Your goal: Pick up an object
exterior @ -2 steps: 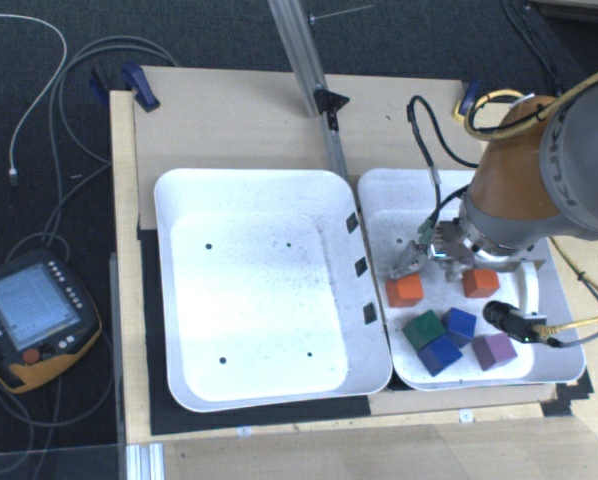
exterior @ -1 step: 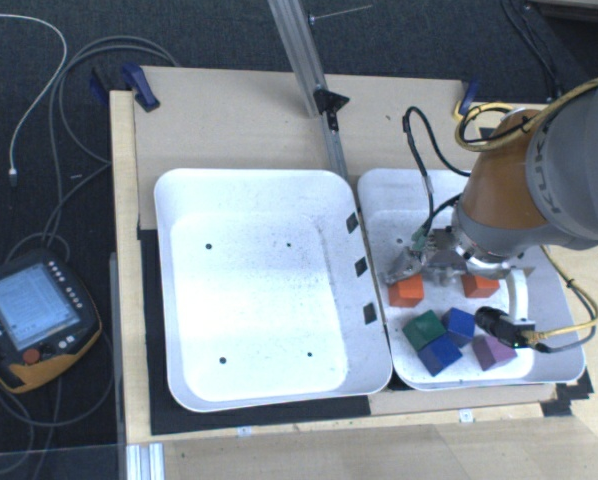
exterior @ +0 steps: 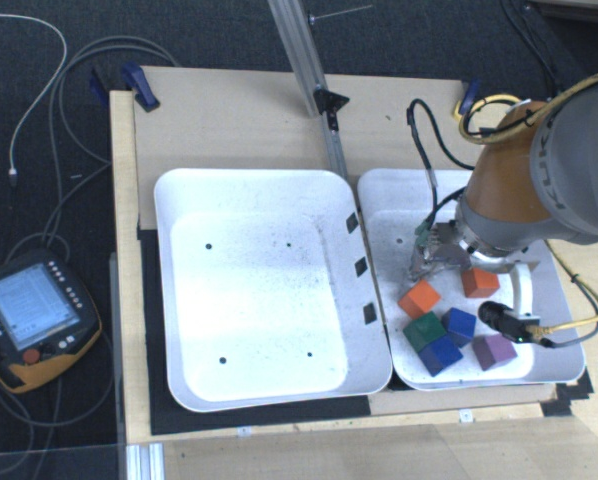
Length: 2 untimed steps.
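Several small blocks lie in the right bin (exterior: pixel 384 218): an orange block (exterior: pixel 418 297), a red-orange block (exterior: pixel 480 282), a green block (exterior: pixel 424 328), two blue blocks (exterior: pixel 460 322) (exterior: pixel 441 354) and a purple block (exterior: pixel 495 351). My gripper (exterior: pixel 426 257) reaches down from the orange-banded wrist into the right bin, just above and behind the orange block. Its tips are small and dark against the bin floor, and nothing is visibly held.
The left bin (exterior: pixel 254 278) is a wide white tray beside the right one. A metal pole (exterior: pixel 299 43) slants over the bench at the back. Cables (exterior: pixel 424 138) hang near the arm. A teach pendant (exterior: pixel 29 313) lies on the floor at left.
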{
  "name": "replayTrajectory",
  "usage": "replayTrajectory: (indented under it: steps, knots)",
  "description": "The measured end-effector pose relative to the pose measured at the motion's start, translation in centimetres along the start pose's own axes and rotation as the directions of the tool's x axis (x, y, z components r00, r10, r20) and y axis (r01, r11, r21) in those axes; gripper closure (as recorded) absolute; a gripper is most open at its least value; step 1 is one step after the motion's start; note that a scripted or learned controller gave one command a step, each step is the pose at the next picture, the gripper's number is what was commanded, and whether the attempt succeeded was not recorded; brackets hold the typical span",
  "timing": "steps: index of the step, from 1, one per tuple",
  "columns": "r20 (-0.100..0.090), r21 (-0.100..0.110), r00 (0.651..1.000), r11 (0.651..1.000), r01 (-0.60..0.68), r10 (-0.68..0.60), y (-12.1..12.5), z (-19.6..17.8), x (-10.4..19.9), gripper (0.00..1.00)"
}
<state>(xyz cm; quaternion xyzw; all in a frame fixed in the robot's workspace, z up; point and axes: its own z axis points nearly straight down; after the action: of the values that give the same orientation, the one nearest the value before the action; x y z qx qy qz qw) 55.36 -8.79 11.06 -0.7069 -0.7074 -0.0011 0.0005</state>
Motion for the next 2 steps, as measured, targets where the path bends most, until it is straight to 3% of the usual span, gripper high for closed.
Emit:
replayTrajectory:
  steps: [1, 2]
  knots:
    - [0.001, 0.002, 1.000, 1.000, -0.003, 0.003, -1.9, 1.1, -2.7, 1.00]
    - [0.001, -0.001, 1.000, 1.000, 0.000, 0.000, -1.8, 0.0, -2.4, 1.00]
